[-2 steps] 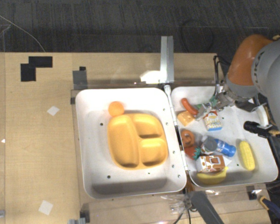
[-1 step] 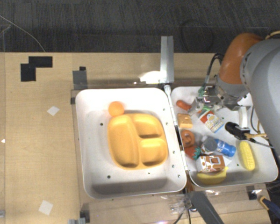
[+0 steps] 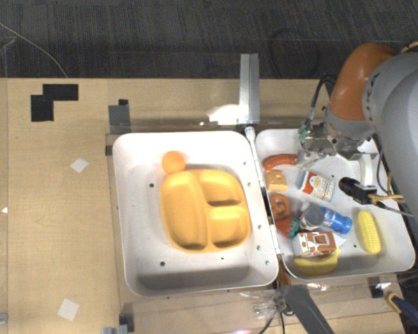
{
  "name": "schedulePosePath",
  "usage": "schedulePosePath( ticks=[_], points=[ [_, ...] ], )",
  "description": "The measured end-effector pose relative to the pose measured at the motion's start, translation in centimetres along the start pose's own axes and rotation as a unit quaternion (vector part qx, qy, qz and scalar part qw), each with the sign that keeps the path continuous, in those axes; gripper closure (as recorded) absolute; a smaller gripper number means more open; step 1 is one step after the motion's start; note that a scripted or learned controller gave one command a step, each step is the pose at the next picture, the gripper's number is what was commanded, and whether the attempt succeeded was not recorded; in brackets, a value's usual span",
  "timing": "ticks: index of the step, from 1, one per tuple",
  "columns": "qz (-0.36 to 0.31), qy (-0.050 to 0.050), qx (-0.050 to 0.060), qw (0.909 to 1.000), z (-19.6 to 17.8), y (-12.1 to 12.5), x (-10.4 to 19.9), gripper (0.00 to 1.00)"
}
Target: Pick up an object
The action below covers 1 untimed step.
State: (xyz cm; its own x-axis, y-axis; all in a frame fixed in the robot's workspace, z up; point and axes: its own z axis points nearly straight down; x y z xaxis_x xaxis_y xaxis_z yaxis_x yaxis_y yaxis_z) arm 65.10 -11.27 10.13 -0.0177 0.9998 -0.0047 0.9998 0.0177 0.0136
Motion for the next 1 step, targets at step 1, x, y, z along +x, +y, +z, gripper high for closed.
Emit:
schedulePosePath(
  ticks=[1],
  points=[
    [0.000,0.000,-0.001,1.0000,0.01,0.04,0.06,0.00]
  ],
)
